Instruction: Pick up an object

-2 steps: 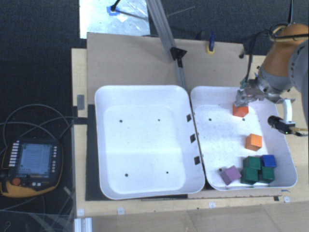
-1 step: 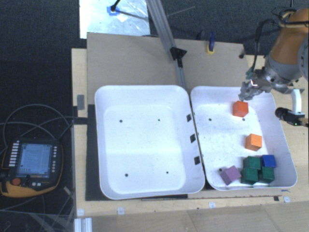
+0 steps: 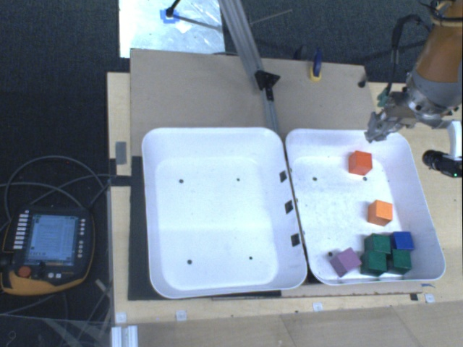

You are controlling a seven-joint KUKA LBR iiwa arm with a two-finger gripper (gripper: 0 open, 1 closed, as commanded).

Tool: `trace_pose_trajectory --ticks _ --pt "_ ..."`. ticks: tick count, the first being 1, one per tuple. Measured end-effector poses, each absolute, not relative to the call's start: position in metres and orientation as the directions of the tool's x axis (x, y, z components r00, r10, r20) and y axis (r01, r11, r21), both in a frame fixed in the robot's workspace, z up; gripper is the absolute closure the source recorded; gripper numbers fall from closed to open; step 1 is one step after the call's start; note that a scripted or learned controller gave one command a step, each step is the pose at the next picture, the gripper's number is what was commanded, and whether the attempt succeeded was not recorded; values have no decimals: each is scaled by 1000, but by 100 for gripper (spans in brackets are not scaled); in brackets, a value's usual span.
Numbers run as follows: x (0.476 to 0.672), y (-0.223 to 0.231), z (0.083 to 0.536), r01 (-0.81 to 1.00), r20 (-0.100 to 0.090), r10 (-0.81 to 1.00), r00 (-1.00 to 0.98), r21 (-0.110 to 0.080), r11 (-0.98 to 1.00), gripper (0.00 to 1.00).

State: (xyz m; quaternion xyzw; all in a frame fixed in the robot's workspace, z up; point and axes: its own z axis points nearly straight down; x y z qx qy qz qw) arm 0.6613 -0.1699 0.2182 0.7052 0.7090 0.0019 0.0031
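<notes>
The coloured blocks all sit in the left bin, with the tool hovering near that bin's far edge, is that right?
Not quite. The camera view shows the coloured blocks, such as the red-orange block and the purple block, in the right bin, not the left one. The rest holds: the tool hovers near that bin's far edge.

I've got one fixed camera overhead, looking down at a slant on the pale wooden bench (image 3: 333, 92), far enough back to frame both shallow white plastic bins (image 3: 217, 139) whole. The grey-and-orange arm (image 3: 438, 63) enters from frame right.
</notes>
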Motion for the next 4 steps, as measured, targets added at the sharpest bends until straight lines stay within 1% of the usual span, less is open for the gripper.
trace_pose_trajectory --ticks 1,2,3,4 --pt "638 -118 212 1000 2 1000 -9 -1 9 100" --pt "613 -63 224 1000 3 1000 -10 1 10 100" --pt "601 -17 221 1000 2 1000 -9 0 9 100" --pt "582 40 224 1000 3 1000 -11 0 11 100"
